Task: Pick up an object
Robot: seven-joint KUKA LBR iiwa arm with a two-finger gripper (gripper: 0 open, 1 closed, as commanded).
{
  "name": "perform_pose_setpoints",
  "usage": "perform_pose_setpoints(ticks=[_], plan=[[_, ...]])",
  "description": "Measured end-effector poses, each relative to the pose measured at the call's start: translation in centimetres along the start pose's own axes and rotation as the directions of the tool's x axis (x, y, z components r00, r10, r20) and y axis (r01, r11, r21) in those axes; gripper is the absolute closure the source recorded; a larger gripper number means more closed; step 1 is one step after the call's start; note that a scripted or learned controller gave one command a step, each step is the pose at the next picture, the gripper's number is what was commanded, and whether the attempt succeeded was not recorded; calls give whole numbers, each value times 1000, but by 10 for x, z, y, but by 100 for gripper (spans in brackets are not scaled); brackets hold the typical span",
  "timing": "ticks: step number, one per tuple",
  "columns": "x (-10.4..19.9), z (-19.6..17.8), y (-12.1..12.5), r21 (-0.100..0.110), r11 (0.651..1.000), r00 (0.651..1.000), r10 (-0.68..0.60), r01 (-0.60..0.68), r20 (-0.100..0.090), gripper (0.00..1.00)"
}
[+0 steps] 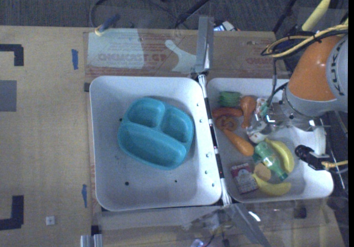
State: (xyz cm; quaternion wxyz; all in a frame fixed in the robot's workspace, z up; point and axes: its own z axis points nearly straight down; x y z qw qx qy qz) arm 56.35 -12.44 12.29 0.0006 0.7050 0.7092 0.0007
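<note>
gripper (259, 125) | low in right bin (321, 185) | among toy food

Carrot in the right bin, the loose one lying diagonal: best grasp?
Probably the carrot at mid-body, from straight above, fingers closing across its narrow width. It lies flat, running upper-left to lower-right, with bare bin floor on its lower-left side. The green bottle crowds its lower-right end, so stay clear of that tip.
</note>
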Motion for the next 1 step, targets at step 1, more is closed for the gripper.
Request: perform_pose_setpoints(ticks=[1], plan=[[44,-125,-12,3,998,998,70,-70,1,100]])
